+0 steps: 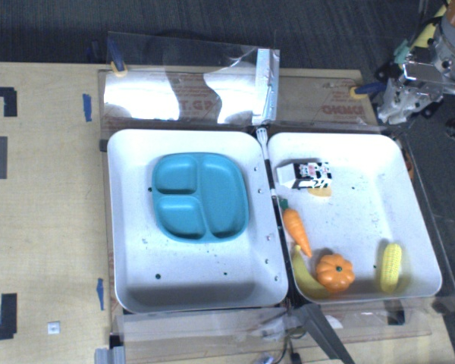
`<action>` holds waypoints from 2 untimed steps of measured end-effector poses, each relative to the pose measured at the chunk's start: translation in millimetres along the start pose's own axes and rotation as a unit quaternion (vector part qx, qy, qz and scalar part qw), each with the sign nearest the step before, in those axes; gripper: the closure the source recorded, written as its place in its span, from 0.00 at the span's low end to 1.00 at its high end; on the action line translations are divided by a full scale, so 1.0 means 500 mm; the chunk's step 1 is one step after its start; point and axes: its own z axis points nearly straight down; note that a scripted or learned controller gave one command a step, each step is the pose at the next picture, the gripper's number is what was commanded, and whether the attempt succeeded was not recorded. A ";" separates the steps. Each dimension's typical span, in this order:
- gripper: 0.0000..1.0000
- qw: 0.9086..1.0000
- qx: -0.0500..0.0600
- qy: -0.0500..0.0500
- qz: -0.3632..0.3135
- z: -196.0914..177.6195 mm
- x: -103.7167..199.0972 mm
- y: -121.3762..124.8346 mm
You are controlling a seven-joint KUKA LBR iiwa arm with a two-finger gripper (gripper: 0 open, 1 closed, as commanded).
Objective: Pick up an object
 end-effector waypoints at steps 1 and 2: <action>1.00 0.999 0.001 -0.001 0.041 -0.012 -0.200 -0.010; 1.00 1.000 0.006 0.001 0.028 0.148 -0.079 0.061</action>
